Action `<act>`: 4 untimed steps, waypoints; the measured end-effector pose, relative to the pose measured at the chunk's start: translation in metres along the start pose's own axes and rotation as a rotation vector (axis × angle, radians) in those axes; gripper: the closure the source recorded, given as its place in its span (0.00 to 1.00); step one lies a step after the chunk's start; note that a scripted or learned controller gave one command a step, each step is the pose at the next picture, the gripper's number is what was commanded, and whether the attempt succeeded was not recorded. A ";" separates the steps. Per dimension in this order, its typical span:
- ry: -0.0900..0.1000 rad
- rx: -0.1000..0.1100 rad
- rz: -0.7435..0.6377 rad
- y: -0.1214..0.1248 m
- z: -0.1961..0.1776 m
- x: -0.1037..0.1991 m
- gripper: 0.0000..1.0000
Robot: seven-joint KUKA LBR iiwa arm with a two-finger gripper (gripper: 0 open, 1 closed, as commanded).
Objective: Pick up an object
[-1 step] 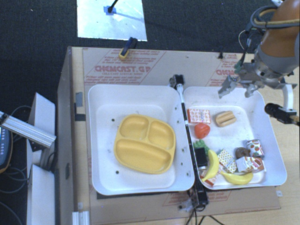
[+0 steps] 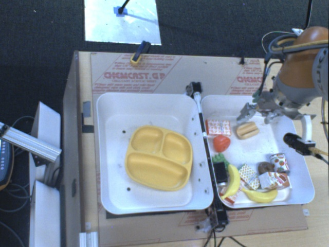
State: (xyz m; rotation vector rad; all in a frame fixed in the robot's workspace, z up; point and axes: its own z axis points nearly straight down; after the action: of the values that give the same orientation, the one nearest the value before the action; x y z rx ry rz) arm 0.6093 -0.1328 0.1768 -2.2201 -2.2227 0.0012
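Your gripper (image 2: 250, 112) is hovering near the right bin's (image 2: 308, 189) far edge, just above the bread roll (image 2: 247, 130); its fingers look spread, pinching nothing. You are seeing a smooth yellow divided plate (image 2: 159, 157) lying mid left bin (image 2: 110, 138). Bananas (image 2: 259, 194), a red tomato (image 2: 221, 143) and printed packets (image 2: 218, 126) are crowding the right bin, so the lone roll seems easiest.

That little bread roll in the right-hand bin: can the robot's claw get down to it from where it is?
Probably yes. The gripper hangs just above and beside the bread roll, which lies alone on bare bin floor, apart from the tomato and packets.
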 end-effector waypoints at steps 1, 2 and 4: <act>0.000 0.000 0.000 0.004 0.074 -0.026 0.00; 0.001 -0.004 -0.003 0.037 0.092 0.029 0.00; 0.000 -0.005 -0.003 0.033 0.081 0.016 1.00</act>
State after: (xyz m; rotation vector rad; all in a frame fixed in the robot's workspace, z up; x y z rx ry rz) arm 0.6426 -0.1171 0.0958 -2.2198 -2.2283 -0.0050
